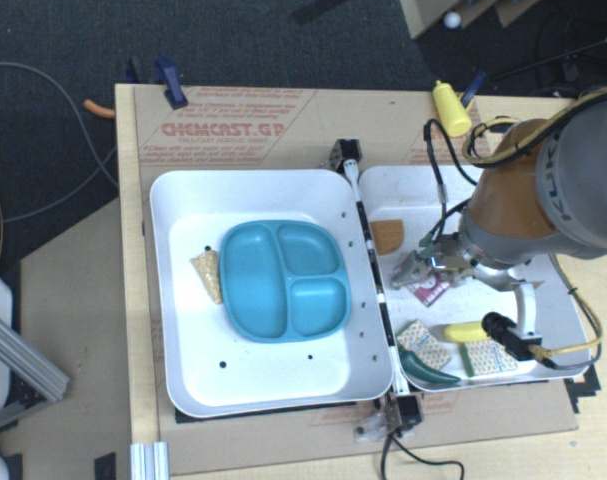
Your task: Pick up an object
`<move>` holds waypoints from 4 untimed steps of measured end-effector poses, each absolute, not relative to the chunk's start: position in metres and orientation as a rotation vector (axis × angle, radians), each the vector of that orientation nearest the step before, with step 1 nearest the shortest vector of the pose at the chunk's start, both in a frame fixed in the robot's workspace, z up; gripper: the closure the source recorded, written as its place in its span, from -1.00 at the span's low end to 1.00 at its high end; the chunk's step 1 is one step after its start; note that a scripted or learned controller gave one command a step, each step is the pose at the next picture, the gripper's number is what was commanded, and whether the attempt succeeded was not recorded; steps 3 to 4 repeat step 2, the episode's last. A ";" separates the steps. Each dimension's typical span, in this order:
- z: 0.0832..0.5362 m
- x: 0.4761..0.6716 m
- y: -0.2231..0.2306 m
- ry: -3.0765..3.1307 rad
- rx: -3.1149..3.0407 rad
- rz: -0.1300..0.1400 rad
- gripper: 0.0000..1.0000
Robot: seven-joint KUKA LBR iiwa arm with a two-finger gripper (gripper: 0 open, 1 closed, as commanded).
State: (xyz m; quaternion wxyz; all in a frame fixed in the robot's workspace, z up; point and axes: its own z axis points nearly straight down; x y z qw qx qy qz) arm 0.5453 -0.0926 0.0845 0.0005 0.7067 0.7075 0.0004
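Two glossy white bins (183,268); metal pincer (415,268) over crinkled pink wrapper (430,290)

blue plate (283,278), white bins (183,208), yellow banana (465,332)

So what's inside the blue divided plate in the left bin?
The blue divided plate shows three bare compartments. A tan patterned piece lies beside its left edge, outside. Whatever is beneath the plate is covered.

I see a small pink-magenta object (431,290) lying flat in the right bin (403,188), just beneath the gripper (415,268).
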 end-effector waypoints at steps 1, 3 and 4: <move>0.094 0.546 -0.093 2.219 2.221 0.002 1.00; 0.185 0.567 -0.029 2.223 2.219 0.002 1.00; 0.185 0.567 -0.029 2.223 2.219 0.002 1.00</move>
